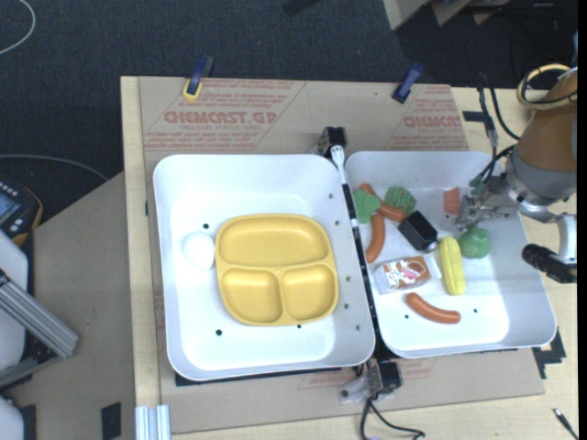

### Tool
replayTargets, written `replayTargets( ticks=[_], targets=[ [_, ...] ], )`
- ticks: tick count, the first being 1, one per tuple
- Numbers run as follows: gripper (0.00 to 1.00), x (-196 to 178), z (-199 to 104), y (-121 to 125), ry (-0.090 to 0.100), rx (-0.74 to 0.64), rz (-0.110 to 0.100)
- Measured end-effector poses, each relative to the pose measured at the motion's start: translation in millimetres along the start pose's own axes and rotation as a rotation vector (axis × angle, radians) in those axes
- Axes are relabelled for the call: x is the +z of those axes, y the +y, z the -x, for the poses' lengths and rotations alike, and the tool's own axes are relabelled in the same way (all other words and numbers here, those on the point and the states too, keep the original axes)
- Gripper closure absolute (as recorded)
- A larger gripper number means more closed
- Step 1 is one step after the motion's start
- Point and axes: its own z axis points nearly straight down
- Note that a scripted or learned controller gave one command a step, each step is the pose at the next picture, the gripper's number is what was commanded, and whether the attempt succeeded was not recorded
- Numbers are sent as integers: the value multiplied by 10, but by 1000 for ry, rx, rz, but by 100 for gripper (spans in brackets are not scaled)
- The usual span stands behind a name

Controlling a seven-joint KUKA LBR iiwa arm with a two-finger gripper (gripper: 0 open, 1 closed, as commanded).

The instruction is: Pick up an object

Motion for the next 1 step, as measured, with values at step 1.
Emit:
replayTargets(
  ticks=[1],
  targets=[
    [100,-513,-91,58,-3,-1,6]
  ],
)
